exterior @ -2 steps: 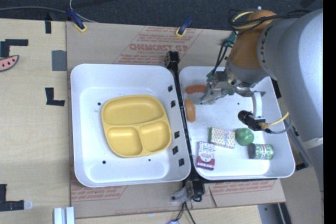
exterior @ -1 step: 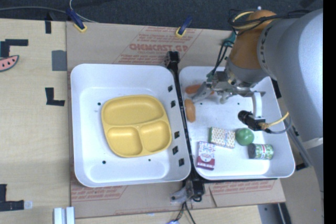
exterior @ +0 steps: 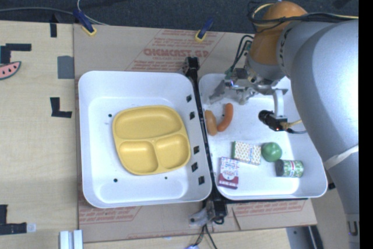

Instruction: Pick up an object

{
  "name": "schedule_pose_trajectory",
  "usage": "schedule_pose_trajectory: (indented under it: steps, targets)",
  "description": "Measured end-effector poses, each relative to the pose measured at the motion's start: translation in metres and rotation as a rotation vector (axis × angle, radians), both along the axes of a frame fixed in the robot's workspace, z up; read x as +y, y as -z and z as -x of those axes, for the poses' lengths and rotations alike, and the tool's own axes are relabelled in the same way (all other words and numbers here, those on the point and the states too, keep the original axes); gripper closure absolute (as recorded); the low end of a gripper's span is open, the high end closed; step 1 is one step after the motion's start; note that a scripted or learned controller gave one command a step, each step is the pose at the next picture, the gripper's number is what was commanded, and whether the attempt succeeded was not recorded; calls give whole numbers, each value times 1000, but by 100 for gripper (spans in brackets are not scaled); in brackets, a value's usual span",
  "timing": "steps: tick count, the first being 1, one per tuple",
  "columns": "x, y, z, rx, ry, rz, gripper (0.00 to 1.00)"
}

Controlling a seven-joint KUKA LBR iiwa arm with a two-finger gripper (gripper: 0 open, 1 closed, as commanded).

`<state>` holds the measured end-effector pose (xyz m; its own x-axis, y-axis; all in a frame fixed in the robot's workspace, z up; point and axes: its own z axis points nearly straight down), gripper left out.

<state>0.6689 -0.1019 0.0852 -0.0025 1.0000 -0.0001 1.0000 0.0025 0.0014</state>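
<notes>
My gripper [exterior: 229, 96] hangs over the back left part of the right bin [exterior: 315, 183], open, with nothing between its fingers. Just in front of it lies an orange sausage [exterior: 226, 116] beside a rounder orange piece [exterior: 210, 123]. Nearer the front of that bin are a patterned packet [exterior: 247, 153], a green ball [exterior: 271, 151], a small dark can [exterior: 289, 168] on its side and a red-and-white packet [exterior: 229, 172].
The left bin [exterior: 93, 125] holds a yellow divided tray [exterior: 151, 139]. A black divider [exterior: 197, 119] runs between the two bins. The grey arm [exterior: 326, 84] covers the right bin's far right side.
</notes>
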Motion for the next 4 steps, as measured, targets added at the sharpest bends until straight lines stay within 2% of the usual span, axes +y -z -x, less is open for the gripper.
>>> schedule_pose_trajectory:
  steps: [1, 2, 3, 4]
  targets:
    - [0, -10, 0, 0, -1, 3, 100]
    - [-1, -10, 0, 1, -1, 4, 0]
    - [0, -19, 0, 2, -2, 5, 100]
    - [0, -19, 0, 2, -2, 5, 0]
